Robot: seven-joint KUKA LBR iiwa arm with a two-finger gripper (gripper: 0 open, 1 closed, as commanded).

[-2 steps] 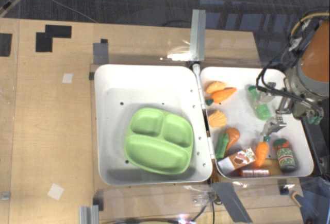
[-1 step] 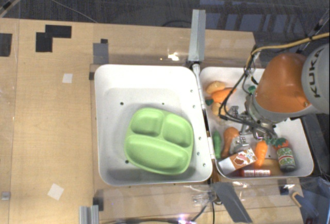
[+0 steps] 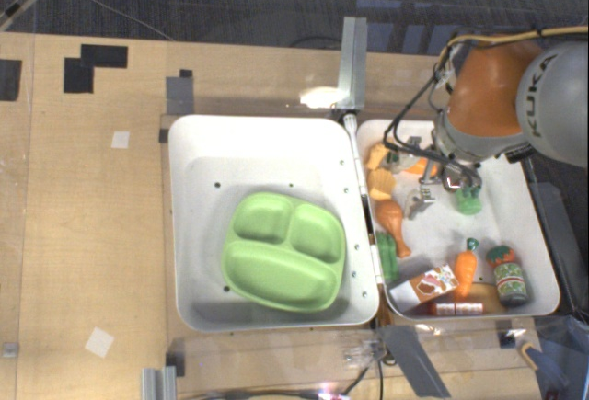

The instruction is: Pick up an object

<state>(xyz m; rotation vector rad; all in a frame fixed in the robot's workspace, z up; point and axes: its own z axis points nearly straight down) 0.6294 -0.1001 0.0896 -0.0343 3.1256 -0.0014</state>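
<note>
A single fixed camera looks down at a slant on the bench [image 3: 83,233], both white bins [image 3: 267,136] filling mid-frame, the arm [image 3: 515,99] entering from three o'clock.

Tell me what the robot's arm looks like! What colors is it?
The arm is big and round, grey with a shiny orange band above the wrist. Thin black cables loop down beside it, and there are dark letters on the grey part. At the end sits a small silvery metal gripper.
</note>
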